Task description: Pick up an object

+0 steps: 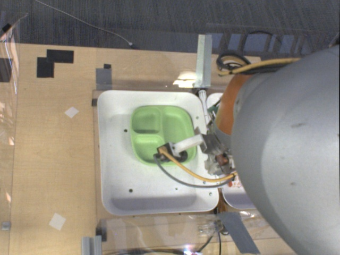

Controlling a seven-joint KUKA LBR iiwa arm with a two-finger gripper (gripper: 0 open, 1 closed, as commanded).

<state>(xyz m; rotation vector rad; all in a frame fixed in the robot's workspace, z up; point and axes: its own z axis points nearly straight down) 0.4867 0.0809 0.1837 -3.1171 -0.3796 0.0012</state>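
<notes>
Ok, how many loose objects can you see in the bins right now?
1: a green divided tray in the upper half of the left bin. The arm covers most of the right bin, so more may be hidden there.

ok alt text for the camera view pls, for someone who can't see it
A green divided plate lies in the left bin, a shallow white one, and the gripper hangs at the plate's right edge. The grey arm, with its orange band, reaches in from the right and covers most of the right bin.
</notes>
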